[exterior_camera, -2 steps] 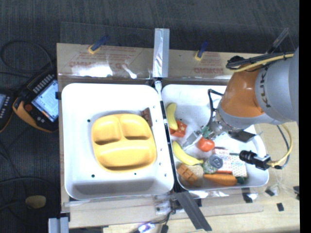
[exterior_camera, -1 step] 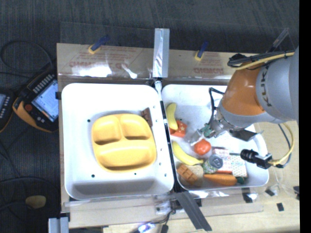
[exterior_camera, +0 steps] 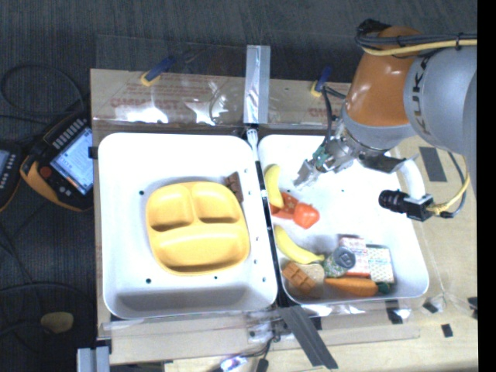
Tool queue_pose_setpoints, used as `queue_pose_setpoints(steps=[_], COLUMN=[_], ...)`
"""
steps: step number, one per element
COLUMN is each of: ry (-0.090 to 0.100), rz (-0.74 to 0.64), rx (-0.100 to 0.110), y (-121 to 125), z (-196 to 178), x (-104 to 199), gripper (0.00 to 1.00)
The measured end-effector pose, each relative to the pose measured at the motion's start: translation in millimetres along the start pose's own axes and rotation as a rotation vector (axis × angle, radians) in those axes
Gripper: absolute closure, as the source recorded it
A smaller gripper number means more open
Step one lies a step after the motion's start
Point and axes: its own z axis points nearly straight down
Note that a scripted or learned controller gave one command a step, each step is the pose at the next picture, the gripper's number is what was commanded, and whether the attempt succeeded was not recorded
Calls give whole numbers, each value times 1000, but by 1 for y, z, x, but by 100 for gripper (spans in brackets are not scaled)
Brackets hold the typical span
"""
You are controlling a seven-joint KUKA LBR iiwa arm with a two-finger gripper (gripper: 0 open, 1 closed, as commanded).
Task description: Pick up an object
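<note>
My gripper (exterior_camera: 308, 173) hangs over the right bin (exterior_camera: 403, 231), its fingers pointing down-left with a narrow gap and nothing between them. Just below and left of the fingertips lies a red pepper-like toy (exterior_camera: 298, 211), beside a yellow banana (exterior_camera: 272, 186) along the bin's left wall. A second banana (exterior_camera: 293, 248) lies lower down. Along the front of the bin sit a brown bread-like toy (exterior_camera: 302, 276), a carrot (exterior_camera: 353, 287), a small tin (exterior_camera: 343, 260) and a white box (exterior_camera: 372, 260).
The left bin (exterior_camera: 124, 161) holds a yellow divided tray (exterior_camera: 198, 227) and a small brown piece (exterior_camera: 235, 184) at the tray's upper right corner. A black camera unit (exterior_camera: 399, 201) hangs off the arm over the right bin. A teach pendant (exterior_camera: 62, 165) lies left of the bench.
</note>
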Motion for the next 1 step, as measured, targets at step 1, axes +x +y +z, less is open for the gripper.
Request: queue_pose_setpoints(steps=[1], ry=[-1], rz=[-372], rx=[-1], y=[66], z=[28], x=[-4], gripper=[100])
